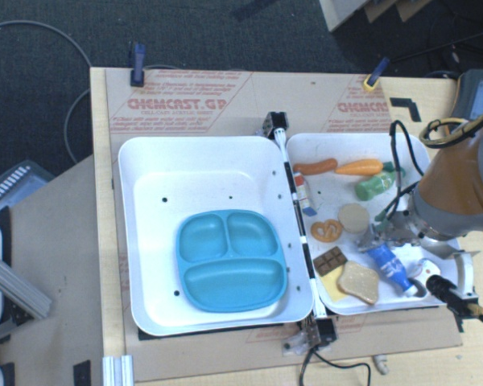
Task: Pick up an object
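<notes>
The right bin [306, 146] holds several toy foods. A brown sausage [315, 167] and an orange carrot [359, 167] lie along its far side, with a green piece [373, 186] just below the carrot. A beige disc [354, 217], a pretzel [326, 231], a chocolate bar [331, 260], a yellow cheese slice [330, 285] and a bread slice [359, 281] fill the middle and the front. A blue tube-like object [390, 268] lies tilted beside the bread. My gripper [384, 234] is low in this bin, right above the upper end of the blue object and next to the beige disc.
The left bin [129, 159] holds a blue divided plate [230, 260]. A small red, white and blue stick [304, 196] lies along the right bin's left wall. The arm [459, 185] covers that bin's right side. Clamps [137, 63] sit at the bench's far edge.
</notes>
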You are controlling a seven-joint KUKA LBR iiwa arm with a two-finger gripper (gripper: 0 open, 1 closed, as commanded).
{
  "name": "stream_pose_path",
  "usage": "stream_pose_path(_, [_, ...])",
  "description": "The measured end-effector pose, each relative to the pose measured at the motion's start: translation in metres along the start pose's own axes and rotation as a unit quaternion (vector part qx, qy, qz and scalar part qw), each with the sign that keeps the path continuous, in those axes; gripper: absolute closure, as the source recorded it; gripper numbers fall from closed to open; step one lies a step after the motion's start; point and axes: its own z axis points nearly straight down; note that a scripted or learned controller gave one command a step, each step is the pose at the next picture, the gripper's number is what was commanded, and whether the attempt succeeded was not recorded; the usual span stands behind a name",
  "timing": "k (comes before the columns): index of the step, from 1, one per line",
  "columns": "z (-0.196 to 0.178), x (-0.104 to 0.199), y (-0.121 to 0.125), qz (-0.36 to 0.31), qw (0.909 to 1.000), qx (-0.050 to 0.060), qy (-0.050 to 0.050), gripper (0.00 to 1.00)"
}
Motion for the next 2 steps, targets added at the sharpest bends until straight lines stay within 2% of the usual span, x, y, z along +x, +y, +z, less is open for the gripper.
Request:
stream_pose_path(1, [0.009, 0.043, -0.008, -0.001, 1.0, -0.001, -0.001, 1.0])
stream_pose_path(2, [-0.091, 0.113, 0.039, -0.002, 1.0, 0.0, 0.001, 1.0])
